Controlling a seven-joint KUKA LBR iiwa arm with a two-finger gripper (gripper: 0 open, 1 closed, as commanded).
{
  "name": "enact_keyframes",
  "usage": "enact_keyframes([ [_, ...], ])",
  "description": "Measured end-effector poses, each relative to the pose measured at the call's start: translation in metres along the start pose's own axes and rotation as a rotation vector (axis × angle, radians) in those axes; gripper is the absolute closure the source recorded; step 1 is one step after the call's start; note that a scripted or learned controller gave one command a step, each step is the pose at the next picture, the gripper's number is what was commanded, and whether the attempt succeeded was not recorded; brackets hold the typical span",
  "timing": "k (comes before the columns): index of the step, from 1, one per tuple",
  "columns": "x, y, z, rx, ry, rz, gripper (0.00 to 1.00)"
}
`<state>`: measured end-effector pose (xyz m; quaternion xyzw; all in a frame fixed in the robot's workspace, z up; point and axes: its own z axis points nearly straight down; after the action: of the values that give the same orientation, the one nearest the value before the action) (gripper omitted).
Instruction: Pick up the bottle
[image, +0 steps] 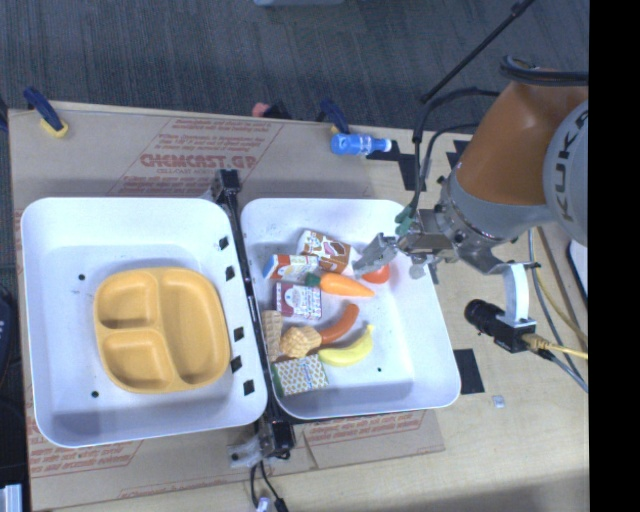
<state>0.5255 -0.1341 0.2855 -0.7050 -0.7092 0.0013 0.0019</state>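
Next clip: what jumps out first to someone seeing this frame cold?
The yellow compartment tray lies alone in the left bin, bright against the white. The right bin holds a crowded pile of toy food: a carrot, a banana, a sausage and small cartons. The arm's gripper hangs over that bin's upper right, close to the carrot.

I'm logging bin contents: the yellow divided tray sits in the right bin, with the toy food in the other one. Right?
Not quite. The camera view shows the yellow divided tray in the left bin; the toy food, such as the banana and carrot, lies in the right bin.
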Motion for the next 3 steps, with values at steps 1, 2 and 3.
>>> enact_keyframes([
  [1,0.052,0.071,-0.017,-0.001,-0.001,0.215,0.0],
  [2,0.052,0.071,-0.028,0.002,-0.001,0.21,1.0],
  [3,0.004,0.0,-0.005,0.0,-0.001,0.039,1.0],
])
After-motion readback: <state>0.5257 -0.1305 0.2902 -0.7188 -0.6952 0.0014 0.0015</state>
